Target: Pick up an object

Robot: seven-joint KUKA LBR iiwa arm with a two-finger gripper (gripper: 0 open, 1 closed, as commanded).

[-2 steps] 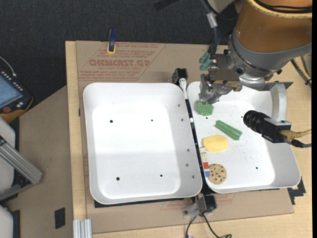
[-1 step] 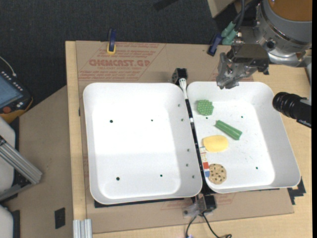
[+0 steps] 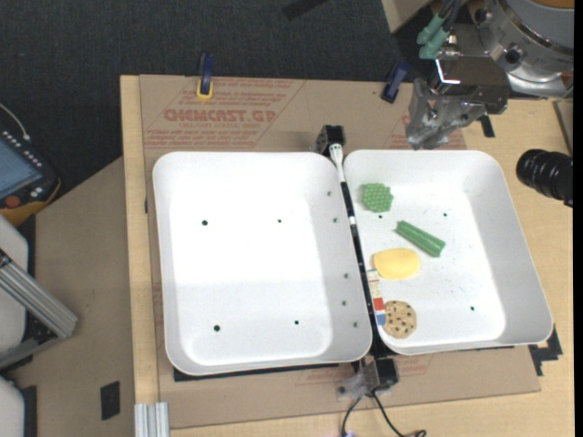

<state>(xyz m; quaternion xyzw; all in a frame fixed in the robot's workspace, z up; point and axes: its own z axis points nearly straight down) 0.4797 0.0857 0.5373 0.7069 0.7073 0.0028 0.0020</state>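
The right bin (image 3: 492,244) holds several small items along its left side: a green bumpy piece (image 3: 376,197), a green stick-shaped piece (image 3: 420,238), a yellow lump (image 3: 397,263) and a round cookie (image 3: 399,318). My gripper (image 3: 430,131) hangs above the far edge of the right bin, raised over the cardboard behind it, well apart from all the items. Nothing shows between its fingers.
The left bin (image 3: 182,244) lies beside the right one, the two meeting along a black-clipped seam (image 3: 351,235). Both rest on a cardboard sheet (image 3: 246,112). A blue-yellow clamp (image 3: 205,84) sits at the far left edge and a black lens (image 3: 547,173) at the right.
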